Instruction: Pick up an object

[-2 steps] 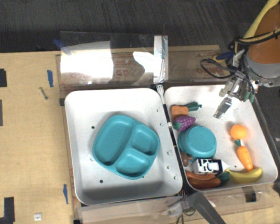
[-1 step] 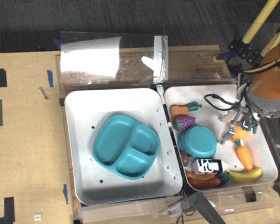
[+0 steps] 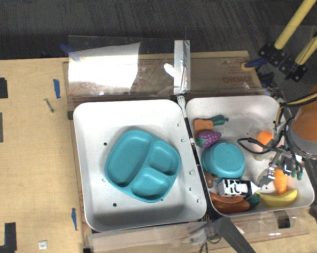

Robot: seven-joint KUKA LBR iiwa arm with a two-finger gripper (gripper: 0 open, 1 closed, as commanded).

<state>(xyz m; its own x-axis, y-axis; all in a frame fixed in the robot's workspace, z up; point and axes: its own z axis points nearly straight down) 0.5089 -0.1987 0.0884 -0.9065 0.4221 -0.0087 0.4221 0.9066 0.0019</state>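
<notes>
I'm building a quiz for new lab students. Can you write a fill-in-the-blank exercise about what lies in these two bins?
1. The teal divided tray lies in the ____ bin.
2. The round teal bowl lies in the ____ bin.
3. The banana is colored ____.
4. The gripper is over the ____ bin.

Missing words: left; right; yellow; right

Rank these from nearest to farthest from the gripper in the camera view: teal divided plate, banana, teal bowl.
Measured from the gripper:
1. Banana, right bin's lower right corner, just below it.
2. Teal bowl, middle of the right bin.
3. Teal divided plate, in the left bin.
</notes>
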